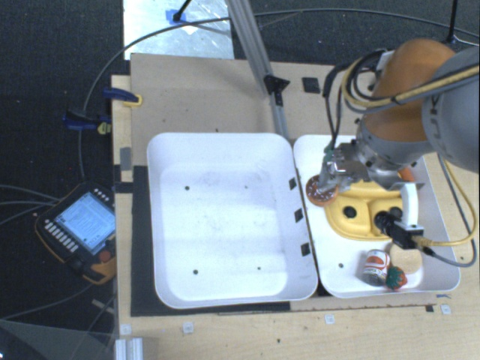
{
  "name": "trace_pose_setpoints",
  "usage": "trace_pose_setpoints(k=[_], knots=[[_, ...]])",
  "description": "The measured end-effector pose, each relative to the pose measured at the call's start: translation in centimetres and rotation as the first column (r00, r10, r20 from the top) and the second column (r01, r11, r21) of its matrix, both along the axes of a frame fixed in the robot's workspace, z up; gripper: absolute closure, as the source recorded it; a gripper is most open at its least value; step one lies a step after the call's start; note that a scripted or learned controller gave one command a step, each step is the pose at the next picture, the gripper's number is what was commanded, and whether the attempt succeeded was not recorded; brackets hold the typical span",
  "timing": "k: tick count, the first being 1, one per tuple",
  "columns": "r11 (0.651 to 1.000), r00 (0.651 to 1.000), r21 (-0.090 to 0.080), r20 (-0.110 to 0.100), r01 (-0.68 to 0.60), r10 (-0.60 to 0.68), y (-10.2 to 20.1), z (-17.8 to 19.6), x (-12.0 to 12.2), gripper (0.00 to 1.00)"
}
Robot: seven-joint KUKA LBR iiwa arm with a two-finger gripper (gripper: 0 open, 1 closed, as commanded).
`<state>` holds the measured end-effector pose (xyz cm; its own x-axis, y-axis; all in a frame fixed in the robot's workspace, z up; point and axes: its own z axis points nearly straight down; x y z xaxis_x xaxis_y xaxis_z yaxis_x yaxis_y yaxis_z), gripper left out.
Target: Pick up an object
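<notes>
Table [202,88]: beige board that carries two white bins side by side.
Left bin [225,223]: the larger one as seen here, with small dark dots on its floor.
Right bin [341,268]: holds all the loose things.
Arm [450,126]: grey, with the orange band uppermost. It reaches in from the right, and the wrist hangs over the far half of the right bin.
Jaws: low over the right bin's left side, right at the disc. Cannot tell whether they are open or closed, and nothing can be seen gripped.
Disc [322,191]: round, brown and speckled. It lies flat by the right bin's left wall, partly under the jaws and just beside the yellow piece.
Yellow piece [360,210]: a moulded shape with a round hollow in the middle of the right bin, partly covered by the wrist.
Can [375,265]: small, with a red and white label, at the near end of the right bin.
Strawberry [397,277]: red with a green top, touching the can's right side.
Tan block [409,259]: just behind the strawberry.
Pendant [79,227]: its screen is lit, and it lies off the table to the left.
Clamp [120,96]: blue and yellow, on the table's far left corner.
</notes>
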<state>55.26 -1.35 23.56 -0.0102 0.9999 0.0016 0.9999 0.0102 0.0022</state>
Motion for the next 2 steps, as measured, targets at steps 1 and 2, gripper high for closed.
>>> trace_pose_setpoints(k=[1, 2], knots=[[1.000, 1.000, 0.002, 0.000, -0.002, 0.002, 6.4, 0.0, 0.8, 1.00], [1.000, 1.000, 0.000, -0.001, 0.000, 0.000, 11.1, -1.4, 1.3, 1.00]])
